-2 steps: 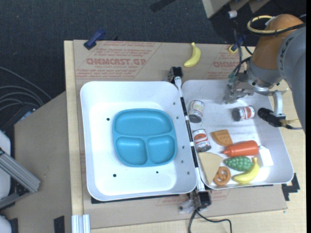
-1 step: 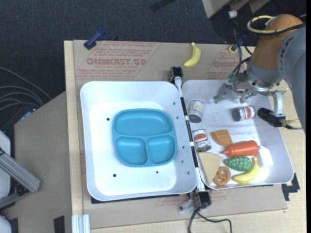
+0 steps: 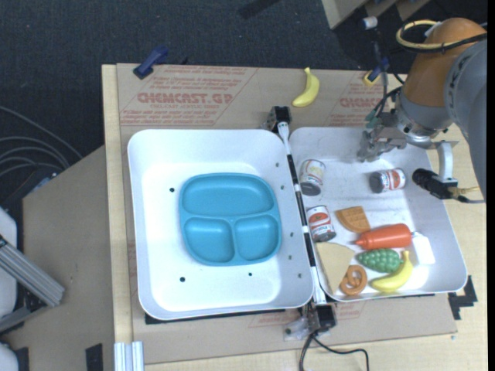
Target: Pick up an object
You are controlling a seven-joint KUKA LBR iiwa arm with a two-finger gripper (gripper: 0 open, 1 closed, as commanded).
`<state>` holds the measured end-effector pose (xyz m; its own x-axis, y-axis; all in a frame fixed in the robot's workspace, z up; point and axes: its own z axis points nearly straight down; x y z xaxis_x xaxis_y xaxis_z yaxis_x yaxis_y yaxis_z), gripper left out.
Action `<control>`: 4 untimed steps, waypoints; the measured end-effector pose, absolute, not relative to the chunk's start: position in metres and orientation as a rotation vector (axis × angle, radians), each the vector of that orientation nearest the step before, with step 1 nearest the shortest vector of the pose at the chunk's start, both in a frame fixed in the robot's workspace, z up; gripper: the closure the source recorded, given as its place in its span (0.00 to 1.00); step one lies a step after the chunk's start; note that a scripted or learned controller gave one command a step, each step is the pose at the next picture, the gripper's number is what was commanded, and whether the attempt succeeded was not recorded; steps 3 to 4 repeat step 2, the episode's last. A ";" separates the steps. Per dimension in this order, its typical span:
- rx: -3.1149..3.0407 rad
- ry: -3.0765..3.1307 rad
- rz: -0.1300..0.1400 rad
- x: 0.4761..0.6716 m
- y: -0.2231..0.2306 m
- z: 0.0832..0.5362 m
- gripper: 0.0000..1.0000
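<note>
Over the right bin (image 3: 448, 253), the gripper (image 3: 377, 147) hangs near a small can (image 3: 387, 180); finger spread indiscernible.
Can looks light, stiff, slick and rollable; best pinched across its sides.

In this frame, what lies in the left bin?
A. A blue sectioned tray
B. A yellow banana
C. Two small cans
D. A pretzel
A: the blue sectioned tray sits alone in the left bin, while the cans, pretzel and a banana lie in the right bin; another banana rests on the bench beyond.
</note>
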<state>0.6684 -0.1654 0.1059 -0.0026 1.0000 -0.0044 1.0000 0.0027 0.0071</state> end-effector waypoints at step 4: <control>2.221 2.221 0.000 0.666 -0.181 0.085 0.00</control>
